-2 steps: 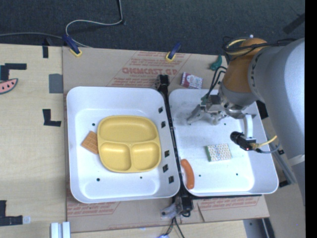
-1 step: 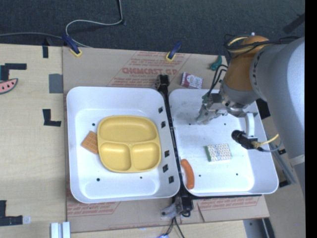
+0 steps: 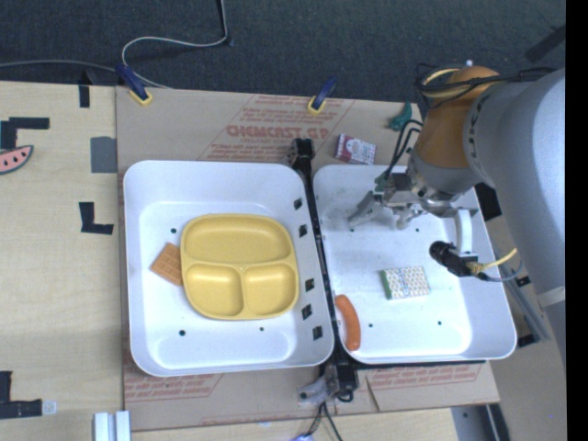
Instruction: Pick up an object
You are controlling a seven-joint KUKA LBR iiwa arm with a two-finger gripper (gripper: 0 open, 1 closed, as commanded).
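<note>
The claw (image 3: 367,211), fingers spread and holding nothing, hangs over the far left of the right bin (image 3: 478,343); the approach is in hand, and next it must drop onto the patterned pad (image 3: 405,282) nearer right

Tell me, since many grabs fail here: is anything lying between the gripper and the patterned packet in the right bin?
Nothing visible does. The gripper hangs over bare white floor of the right bin, and the patterned packet lies apart from it.
</note>
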